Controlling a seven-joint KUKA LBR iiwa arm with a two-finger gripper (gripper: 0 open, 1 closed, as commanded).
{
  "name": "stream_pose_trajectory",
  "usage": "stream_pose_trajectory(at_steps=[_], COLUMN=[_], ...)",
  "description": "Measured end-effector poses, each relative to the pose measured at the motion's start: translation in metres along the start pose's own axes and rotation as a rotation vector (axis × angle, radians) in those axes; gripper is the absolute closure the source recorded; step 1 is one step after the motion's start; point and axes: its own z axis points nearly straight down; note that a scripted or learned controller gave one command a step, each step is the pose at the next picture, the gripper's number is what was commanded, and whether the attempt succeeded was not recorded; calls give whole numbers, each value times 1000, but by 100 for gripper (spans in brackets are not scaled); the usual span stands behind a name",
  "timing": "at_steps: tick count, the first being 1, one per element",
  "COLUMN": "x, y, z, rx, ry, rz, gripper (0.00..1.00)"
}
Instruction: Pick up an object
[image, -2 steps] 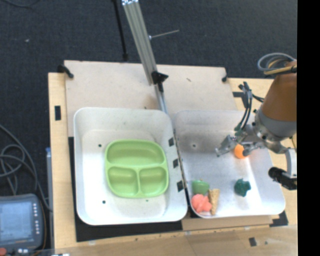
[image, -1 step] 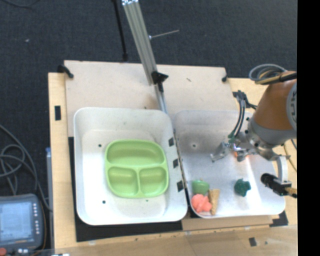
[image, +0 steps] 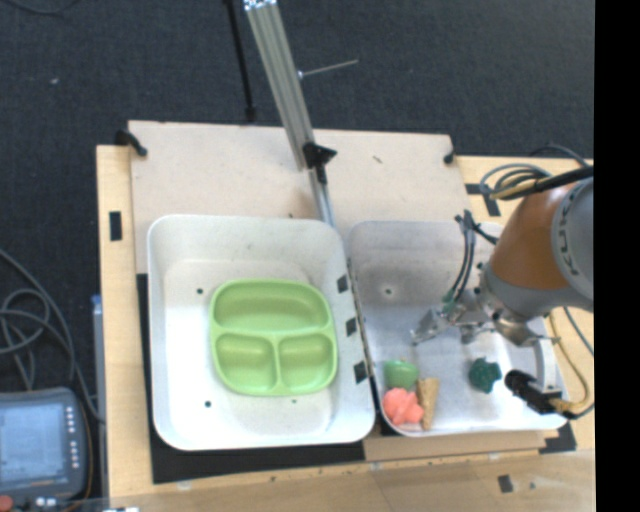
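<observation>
Gripper (image: 447, 322) hangs over the right bin (image: 400, 255), fingers spread, gripping nothing. Toys sit along the near edge: green blob (image: 401, 373), pink thing (image: 403, 406), cone (image: 429, 398), dark green piece (image: 485, 375). Green tray (image: 272, 336) sits in the left bin (image: 180, 300).

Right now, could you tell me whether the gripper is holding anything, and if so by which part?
Nothing is visibly held. The gripper hangs over the right bin, apart from the dark green object, the pink object and the cone-shaped piece.
</observation>
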Motion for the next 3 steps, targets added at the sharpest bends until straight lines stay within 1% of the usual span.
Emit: stream_pose_trajectory(at_steps=[1,2,3], x=[-1,-4,-12], y=[3,10,7], z=[-15,-79,-141], rx=[-10,-14,-15], ry=[-1,-3,-3], rz=[6,-4,-4], gripper=[100,100,100])
